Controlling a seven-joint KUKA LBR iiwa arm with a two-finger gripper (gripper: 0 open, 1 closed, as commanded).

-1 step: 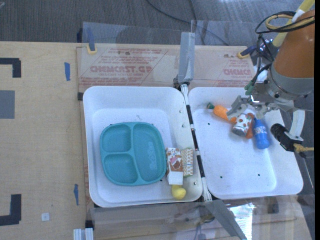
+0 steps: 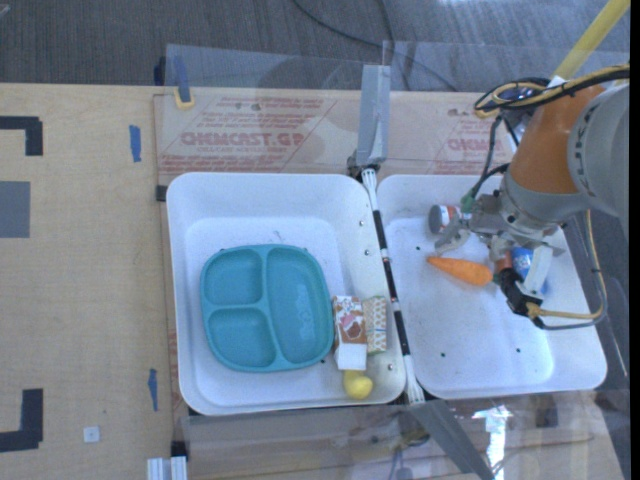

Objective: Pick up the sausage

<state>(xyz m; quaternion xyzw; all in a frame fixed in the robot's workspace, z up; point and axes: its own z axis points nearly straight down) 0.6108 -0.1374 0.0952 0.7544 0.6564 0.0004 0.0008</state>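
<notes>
Sausage (image 2: 460,269): orange, tapered, lying flat on the floor of the right bin (image 2: 500,363), about 10 o'clock of the bin's centre, long axis running roughly 10 to 4 o'clock. Nothing is gripping it. Gripper (image 2: 490,236) sits at about 1 o'clock of the sausage, close above its thicker end; contact unclear from this angle, and can't tell whether the gripper is spread or closed. Arm (image 2: 560,158) enters from 3 o'clock, orange band over the bin's 1 o'clock corner. Small grey can-like item with a red end (image 2: 441,216) at 11 o'clock of the sausage, near but apart from it, just beside the gripper at its 9 o'clock. Small blue item (image 2: 520,261) at 3 o'clock of the sausage, tucked under the wrist, can't tell what it is. Left bin (image 2: 260,193) at 9 o'clock, touching the right bin along the shared rim. It holds a teal divided plate (image 2: 265,308) near centre. Snack packet (image 2: 360,321) at the plate's 3 o'clock, against its edge. White block (image 2: 351,356) at 6 o'clock of the packet. Yellow round fruit (image 2: 357,384) at 6 o'clock of the block, in the bin's 5 o'clock corner.
</notes>
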